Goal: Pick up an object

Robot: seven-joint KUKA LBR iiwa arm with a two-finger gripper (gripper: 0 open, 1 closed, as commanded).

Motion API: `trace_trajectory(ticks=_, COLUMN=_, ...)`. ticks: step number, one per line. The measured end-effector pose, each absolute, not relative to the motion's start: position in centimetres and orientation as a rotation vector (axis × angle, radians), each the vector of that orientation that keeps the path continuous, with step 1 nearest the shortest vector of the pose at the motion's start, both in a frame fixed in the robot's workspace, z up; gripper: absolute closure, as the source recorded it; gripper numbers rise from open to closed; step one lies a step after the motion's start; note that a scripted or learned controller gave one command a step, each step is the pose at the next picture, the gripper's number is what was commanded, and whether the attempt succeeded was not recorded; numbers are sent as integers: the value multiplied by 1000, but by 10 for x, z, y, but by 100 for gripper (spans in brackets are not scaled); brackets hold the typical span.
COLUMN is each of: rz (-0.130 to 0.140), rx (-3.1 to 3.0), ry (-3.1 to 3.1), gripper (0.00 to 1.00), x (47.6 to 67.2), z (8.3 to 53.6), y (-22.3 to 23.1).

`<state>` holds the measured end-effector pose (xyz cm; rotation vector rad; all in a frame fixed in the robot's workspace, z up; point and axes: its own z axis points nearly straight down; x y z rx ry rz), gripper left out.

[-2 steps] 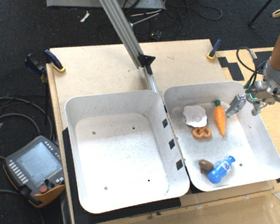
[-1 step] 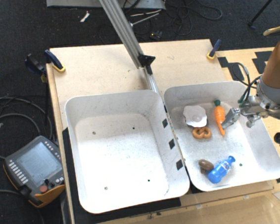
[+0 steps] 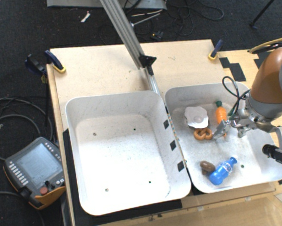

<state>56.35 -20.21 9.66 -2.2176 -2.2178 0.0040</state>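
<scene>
Two bins — gripper (image 3: 222, 129) in the right bin (image 3: 267, 172) beside a pretzel (image 3: 202, 134), finger state unreadable.

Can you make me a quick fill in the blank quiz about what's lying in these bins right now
1. The blue bottle lies in the ____ bin.
2. The carrot has a ____ top.
3. The pretzel lies just below the ____ shell-like piece.
4. The gripper hovers closest to the ____.

Missing words: right; green; white; pretzel
</scene>
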Motion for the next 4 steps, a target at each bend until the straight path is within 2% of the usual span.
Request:
trace_trajectory(ticks=1, rz=1, rx=-2222, ry=-2220, gripper=0, x=564, z=95, y=-202)
trace_trajectory(ticks=2, rz=-2, rx=-2223, ry=-2222, gripper=100, x=564, z=106, y=-202)
trace_trajectory(ticks=3, rz=-3, rx=-2225, ry=-2224, gripper=100, x=557, z=165, y=-202)
trace_trajectory(ticks=4, rz=-5, rx=-2221, ry=-2231, gripper=100, x=568, z=219, y=-197)
